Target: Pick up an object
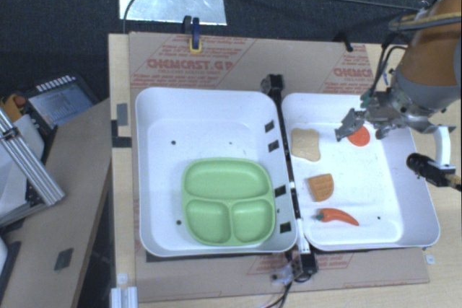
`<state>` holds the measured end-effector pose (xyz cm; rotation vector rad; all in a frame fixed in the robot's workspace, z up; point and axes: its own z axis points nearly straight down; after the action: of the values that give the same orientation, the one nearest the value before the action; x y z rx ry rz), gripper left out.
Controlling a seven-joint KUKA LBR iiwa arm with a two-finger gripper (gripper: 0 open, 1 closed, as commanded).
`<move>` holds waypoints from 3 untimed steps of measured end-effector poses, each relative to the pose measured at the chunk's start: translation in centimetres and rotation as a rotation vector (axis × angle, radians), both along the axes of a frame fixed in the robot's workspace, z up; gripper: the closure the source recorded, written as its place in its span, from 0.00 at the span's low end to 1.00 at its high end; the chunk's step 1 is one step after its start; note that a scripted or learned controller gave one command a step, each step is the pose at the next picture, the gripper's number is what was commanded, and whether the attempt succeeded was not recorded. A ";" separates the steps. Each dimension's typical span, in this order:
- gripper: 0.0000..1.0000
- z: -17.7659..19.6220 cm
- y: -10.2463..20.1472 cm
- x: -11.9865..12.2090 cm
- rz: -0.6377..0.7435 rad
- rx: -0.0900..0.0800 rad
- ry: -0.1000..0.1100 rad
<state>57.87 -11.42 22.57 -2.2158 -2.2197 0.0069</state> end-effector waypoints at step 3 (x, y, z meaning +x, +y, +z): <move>0.00 -9.9 0.0 -0.3 -0.001 0.000 -0.003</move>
<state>57.60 -11.40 12.70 -2.2178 -2.2200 0.0035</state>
